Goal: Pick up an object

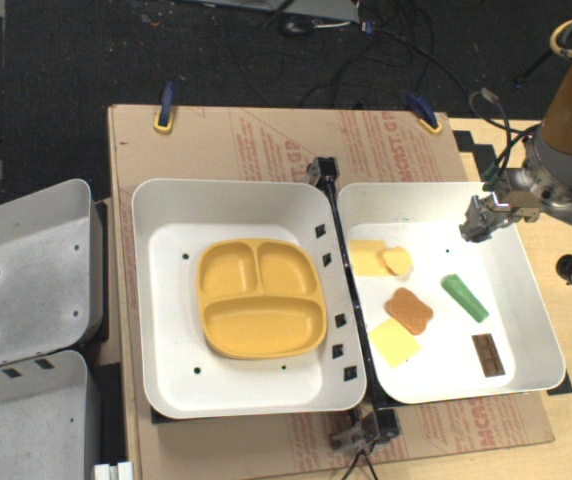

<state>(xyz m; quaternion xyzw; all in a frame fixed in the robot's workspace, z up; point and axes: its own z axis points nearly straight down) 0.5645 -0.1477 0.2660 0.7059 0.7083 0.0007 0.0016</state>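
The arm [571, 118] comes in from the right, its orange band visible above a grey wrist, and its gripper [476, 224] hangs over the far part of the right bin [526, 298], near that bin's far right corner. The fingers are small and dark against the white bin wall, and I cannot tell whether they are apart or together. Nothing shows between them.

The objects to pick lie on the floor of the right bin. A green stick [464, 298] lies at a slant, nearer than the gripper and apart from it. A dark brown bar [487, 354] lies near the bin's near right corner. Toward the bin's left side, a pale yellow slab [365, 259] lies by the dividing rim, with a small rounded yellow piece [397, 262] touching or overlapping its right edge. Nearer still, an orange-brown toast-like piece [409, 311] rests partly on a yellow square slice [393, 343].

The left bin [166, 268] holds a yellow divided plate [262, 298] with three compartments, lying flat in the middle of the bin floor.

Both bins sit side by side on a cardboard-covered worktop [266, 133], which is held by two clamps [165, 110] at its far edge. To the far left, beyond the worktop, lie grey metal trays [26, 258].
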